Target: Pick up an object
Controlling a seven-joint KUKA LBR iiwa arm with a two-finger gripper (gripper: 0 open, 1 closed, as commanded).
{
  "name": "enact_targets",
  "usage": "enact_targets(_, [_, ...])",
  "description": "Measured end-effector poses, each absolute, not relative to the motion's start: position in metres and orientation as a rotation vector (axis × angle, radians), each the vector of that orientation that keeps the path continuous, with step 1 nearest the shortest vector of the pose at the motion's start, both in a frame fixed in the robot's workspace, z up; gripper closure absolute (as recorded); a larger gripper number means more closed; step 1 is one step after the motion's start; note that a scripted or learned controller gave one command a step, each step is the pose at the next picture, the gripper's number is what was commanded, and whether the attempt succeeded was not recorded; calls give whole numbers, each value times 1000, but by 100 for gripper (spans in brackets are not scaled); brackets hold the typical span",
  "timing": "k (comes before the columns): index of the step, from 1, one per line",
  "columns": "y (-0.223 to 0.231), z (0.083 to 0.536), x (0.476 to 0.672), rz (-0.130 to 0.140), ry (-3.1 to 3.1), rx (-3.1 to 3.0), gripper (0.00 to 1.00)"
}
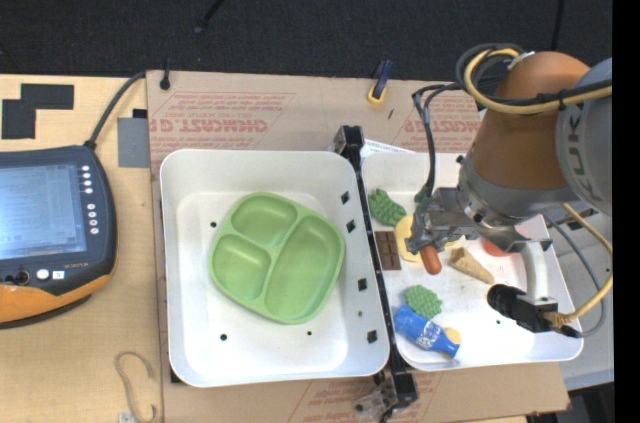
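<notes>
My gripper (428, 233) hangs low over the left half of the right bin (520, 351). Directly beneath its tip lies a small orange-red sausage (431, 261), with a yellow piece (404, 233) just to its left. I cannot tell whether the sausage is touched or held. A brown chocolate bar (386, 251) lies along the bin's left wall. A green leafy piece (385, 206) sits further back. Near the front are a green bumpy piece (423, 300) and a blue bottle (426, 331). A tan wedge (467, 262) lies right of the sausage.
The left bin (190, 331) holds a green divided plate (277, 254). A red-orange item (497, 249) peeks out under the arm in the right bin. A tablet controller (45, 221) rests on the bench at far left. The arm's bulk covers the right bin's back right.
</notes>
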State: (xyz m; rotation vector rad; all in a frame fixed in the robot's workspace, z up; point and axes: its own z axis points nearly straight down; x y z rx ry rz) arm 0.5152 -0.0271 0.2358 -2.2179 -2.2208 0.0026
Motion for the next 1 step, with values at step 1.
enact_targets(1, [-29,237,517,3,-2221,-2218,100])
